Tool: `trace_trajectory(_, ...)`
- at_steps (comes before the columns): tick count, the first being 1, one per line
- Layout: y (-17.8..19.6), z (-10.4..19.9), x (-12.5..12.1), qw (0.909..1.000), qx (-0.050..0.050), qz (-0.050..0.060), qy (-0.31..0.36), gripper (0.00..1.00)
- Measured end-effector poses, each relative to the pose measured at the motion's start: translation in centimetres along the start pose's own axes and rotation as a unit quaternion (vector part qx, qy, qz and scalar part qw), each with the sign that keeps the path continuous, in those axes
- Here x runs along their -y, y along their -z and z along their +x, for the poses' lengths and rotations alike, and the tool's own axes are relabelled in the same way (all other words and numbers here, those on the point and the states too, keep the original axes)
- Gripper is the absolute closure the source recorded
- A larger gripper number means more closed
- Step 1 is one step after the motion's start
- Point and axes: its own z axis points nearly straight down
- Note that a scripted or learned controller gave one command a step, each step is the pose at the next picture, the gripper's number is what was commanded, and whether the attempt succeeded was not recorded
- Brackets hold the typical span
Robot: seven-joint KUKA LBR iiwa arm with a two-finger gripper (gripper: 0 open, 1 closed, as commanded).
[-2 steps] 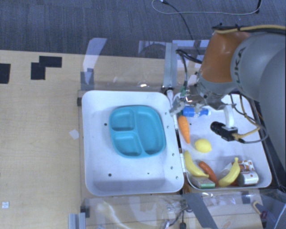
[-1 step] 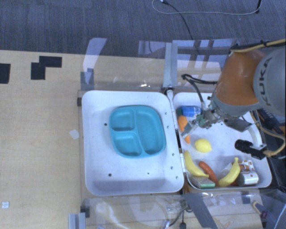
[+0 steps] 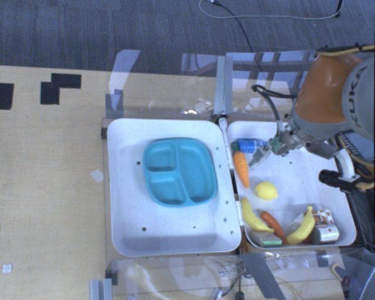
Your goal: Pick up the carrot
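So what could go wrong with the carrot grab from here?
The carrot lies tight against the bin's left wall, so one finger may hit the wall instead of sliding beside it. The gripper sits nearer the blue bottle than the carrot and could close on that. The lemon lies close by and might get knocked.

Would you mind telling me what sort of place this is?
Probably a robot lab's test bench: a grey and orange arm reaches over two white bins, with toy-like food such as a carrot and a loose cable.

Orange carrot [image 3: 241, 169] — lying flat, right bin's left edge.
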Motion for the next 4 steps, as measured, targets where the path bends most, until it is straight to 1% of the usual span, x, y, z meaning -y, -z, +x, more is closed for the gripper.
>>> trace_trajectory(1,-6.5,-1.6,5.0,0.9975,0.000,0.000,0.070,0.00)
trace_trajectory(2,-9.6,-2.5,4.7,0.9775,0.002,-0.003,0.211,0.00)
trace_trajectory(3,-8.3,-2.5,4.4,0.9777,0.005,-0.007,0.210,1.00)
trace_trajectory(4,0.1,0.9,-4.4,0.9965,0.000,0.000,0.084,1.00)
